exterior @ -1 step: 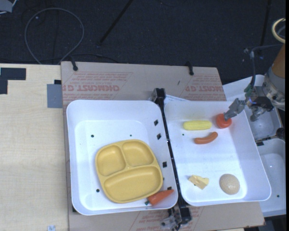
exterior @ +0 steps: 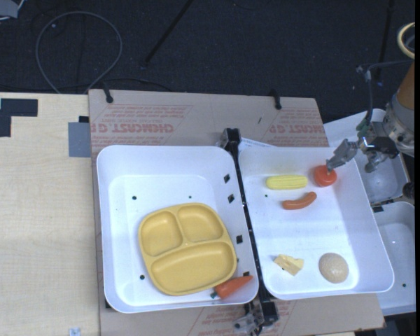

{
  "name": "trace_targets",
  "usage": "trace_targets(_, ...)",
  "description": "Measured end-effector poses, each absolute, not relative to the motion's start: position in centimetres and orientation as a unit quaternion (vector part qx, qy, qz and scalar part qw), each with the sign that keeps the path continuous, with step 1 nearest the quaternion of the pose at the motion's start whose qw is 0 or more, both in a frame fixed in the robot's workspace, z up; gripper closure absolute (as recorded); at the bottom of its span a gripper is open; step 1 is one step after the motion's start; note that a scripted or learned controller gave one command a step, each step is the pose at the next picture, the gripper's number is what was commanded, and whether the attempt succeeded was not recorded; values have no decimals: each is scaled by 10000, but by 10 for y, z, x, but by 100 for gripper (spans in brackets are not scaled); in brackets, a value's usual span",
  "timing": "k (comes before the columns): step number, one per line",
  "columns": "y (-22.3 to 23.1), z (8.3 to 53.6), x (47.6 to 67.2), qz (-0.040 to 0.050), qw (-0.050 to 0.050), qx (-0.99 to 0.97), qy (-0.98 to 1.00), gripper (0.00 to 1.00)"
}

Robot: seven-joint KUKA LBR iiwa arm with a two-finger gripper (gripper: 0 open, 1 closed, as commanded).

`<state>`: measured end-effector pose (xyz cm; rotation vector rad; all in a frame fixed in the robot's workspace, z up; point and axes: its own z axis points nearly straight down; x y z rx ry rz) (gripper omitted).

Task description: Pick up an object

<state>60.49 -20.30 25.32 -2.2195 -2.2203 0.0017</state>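
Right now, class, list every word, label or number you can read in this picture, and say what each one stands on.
"CHEMCAST G.P." (roughly; the last letters are unsure): red print, upside down from this view, on the brown cardboard sheet behind the two bins.
More red print on that cardboard at the front edge: too cut off to read.
Nothing readable on the bins, the yellow tray or the toy foods.

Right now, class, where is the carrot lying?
The carrot lies in the left bin, at its near right corner, just beside the yellow plate.
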Motion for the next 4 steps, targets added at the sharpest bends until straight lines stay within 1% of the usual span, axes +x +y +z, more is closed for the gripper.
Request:
trace_targets(1, -209, 207, 602, 19, 28, -7073, -7069, 0)
trace_targets(2, -208, 142, 600, 21, 40, -7071, -7071, 0)
trace_targets(3, -207, 95, 603, -20, 10, -7074, -7068, 0)
trace_targets(4, -209, 107, 603, -18, -22, -7072, -7070, 100)
